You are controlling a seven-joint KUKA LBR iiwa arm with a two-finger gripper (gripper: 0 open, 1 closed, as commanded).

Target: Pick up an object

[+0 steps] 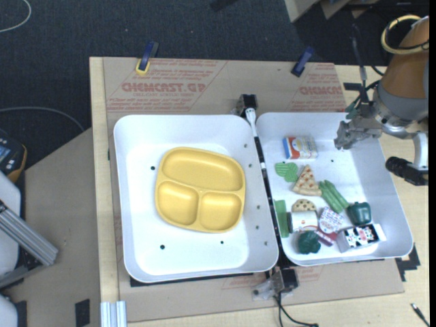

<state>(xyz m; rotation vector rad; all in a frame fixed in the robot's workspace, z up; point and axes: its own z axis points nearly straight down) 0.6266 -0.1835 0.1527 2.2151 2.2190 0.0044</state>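
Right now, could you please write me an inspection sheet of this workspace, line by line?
Surface: cardboard-covered bench bearing two white bins, left bin and right bin, side by side.
Job's things: small toys piled in the right bin, among them a pizza slice, a green pod and a small carton.
Clutter: yellow divided plate in the left bin.
Grippers: gripper over the right bin's far right part, above bare floor of the bin; nothing seen between its fingers.
Cables: black cable at the bench's near edge.
Surroundings: dark carpet; two clamps on the far edge.
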